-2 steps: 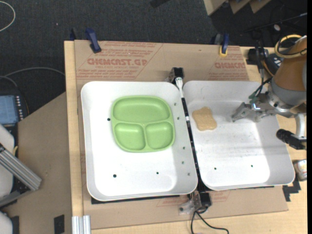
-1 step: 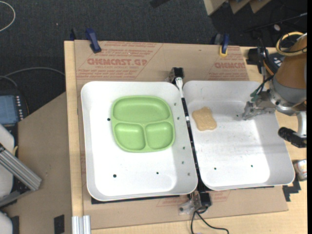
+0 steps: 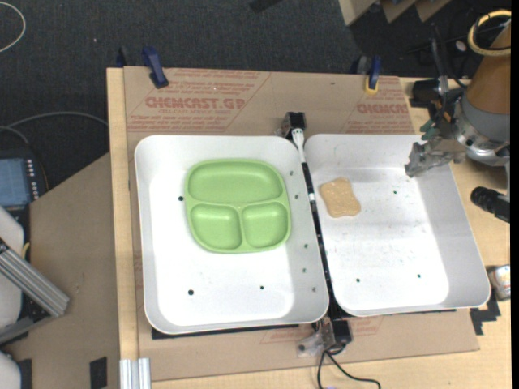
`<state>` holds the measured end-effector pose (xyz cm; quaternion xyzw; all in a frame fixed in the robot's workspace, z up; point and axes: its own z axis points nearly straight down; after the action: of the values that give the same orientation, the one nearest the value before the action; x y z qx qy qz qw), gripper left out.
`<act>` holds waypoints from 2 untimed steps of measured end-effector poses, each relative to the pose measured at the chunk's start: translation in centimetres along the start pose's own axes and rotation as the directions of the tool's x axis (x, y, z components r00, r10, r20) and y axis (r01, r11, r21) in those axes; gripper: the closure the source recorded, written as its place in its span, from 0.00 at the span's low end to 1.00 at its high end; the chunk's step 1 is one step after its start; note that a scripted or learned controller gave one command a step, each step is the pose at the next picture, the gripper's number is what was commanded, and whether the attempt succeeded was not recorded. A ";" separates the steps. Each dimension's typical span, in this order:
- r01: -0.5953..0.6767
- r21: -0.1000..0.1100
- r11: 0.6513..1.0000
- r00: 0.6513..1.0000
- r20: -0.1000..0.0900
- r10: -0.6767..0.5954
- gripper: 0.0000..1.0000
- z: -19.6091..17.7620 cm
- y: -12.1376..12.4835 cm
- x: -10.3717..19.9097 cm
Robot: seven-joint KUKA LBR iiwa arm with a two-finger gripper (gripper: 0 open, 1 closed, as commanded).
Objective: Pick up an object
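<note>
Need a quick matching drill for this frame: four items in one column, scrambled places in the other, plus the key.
Items:
1. green three-compartment plastic tray
2. tan flat bread-like piece
3. robot hand
4. blue clamp

Places:
A. over the right bin's far right corner
B. far left edge of the cardboard sheet
C. left white bin
D. right white bin, near its left wall

Pairs: 1-C, 2-D, 3-A, 4-B

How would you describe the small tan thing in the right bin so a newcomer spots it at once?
Start with the right white bin, beside the left bin holding the green divided plate. Near its upper left corner lies the tan piece, flat, pale brown, roughly bread-shaped. It lies apart from the gripper at the far rim.
</note>
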<state>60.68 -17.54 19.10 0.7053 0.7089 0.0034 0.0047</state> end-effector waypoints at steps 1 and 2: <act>0.001 0.019 1.000 1.000 -0.008 -0.001 1.00 3.3 -5.3 7.7; 0.001 0.011 1.000 1.000 -0.005 -0.001 1.00 0.4 -6.2 14.3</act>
<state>54.37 -3.30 18.62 0.7048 0.7094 0.0010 -0.0010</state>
